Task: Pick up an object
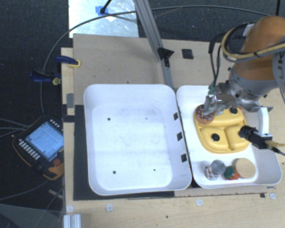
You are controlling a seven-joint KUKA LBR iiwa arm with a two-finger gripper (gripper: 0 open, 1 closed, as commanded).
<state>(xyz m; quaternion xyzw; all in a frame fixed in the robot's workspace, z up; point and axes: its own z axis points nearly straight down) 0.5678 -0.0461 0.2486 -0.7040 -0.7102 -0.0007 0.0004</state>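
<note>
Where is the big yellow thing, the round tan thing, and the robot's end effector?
Big yellow thing point(223, 132): camera view, on its flat yellow middle.
Round tan thing point(245, 167): camera view, on the middle of its top face.
End effector point(210, 109): camera view, at its tip over the yellow thing.

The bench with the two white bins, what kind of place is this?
Probably a robotics lab test bench. A robot arm reaches over the right bin, a handheld control pendant lies beside the bench, and cables trail across the dark floor.

Bench point(118, 61) was tan board, carrying two white bins side by side: left bin point(92, 127), right bin point(185, 103). Small black square point(187, 53) lay near the back edge.
</note>
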